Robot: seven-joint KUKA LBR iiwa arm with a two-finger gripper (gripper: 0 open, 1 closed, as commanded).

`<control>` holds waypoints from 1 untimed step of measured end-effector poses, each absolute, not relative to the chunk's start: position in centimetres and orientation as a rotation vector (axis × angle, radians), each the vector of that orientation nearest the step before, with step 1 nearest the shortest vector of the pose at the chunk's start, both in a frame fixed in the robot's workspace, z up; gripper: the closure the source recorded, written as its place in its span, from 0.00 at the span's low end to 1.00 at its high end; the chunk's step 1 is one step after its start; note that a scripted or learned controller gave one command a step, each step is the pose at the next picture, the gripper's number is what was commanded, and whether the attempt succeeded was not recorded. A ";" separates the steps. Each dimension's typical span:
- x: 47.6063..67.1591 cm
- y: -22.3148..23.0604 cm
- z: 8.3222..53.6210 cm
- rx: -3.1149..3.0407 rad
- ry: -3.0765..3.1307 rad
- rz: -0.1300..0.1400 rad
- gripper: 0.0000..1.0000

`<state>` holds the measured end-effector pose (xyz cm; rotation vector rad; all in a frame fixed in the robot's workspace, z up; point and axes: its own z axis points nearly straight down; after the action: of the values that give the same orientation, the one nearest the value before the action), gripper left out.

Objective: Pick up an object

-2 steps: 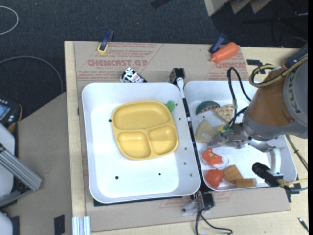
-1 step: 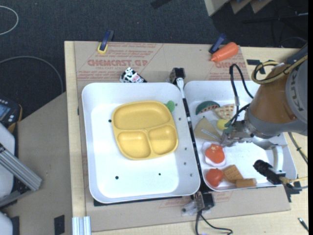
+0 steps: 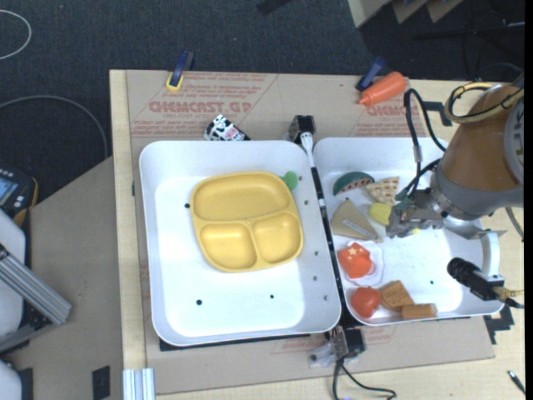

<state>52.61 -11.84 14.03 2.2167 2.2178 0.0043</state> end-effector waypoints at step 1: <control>53.8 -11.8 19.1 2.215 2.219 0.006 1.00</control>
<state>53.75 -11.77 19.09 2.2148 2.2185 0.0056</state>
